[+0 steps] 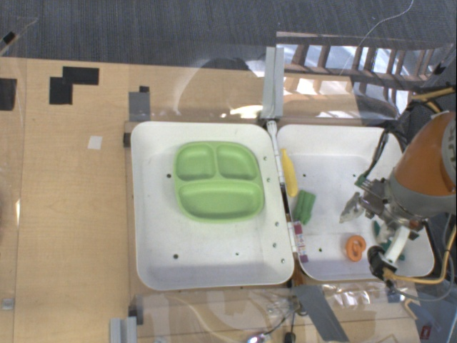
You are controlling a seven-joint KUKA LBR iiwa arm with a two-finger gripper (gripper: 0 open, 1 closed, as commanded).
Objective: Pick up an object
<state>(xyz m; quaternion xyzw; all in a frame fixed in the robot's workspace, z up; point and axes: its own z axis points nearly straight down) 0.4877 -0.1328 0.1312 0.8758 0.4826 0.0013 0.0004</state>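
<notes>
My claw [351,210] hangs over the right bin [321,148]; I cannot tell its state. The orange toy [355,247] lies just beside it, near the bin's front edge. It looks light, rounded and probably slippery, so I'd grip across its middle.

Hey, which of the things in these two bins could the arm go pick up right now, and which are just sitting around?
For the job, in the right bin:
tool
orange piece
green piece
yellow piece

Lying about:
green divided plate in the left bin
black patches on the bench
</notes>
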